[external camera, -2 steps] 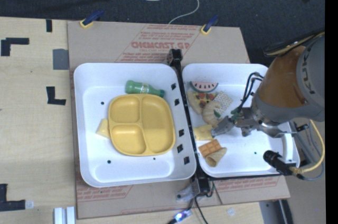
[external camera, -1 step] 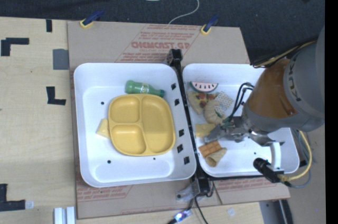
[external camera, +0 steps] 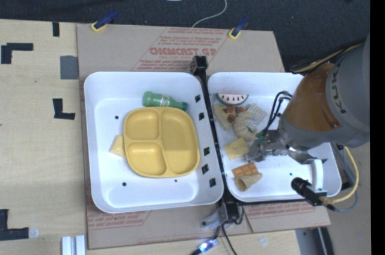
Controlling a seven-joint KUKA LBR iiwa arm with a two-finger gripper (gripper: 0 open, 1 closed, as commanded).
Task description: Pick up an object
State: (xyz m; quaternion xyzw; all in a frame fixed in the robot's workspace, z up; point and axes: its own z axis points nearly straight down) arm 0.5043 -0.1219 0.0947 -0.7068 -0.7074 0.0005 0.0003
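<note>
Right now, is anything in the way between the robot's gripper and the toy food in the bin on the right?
Nothing visible is in the way. The gripper is already down in the right bin, right beside the pile of toy food. A yellow piece lies next to it, and a waffle-like piece sits a little nearer the front.
</note>
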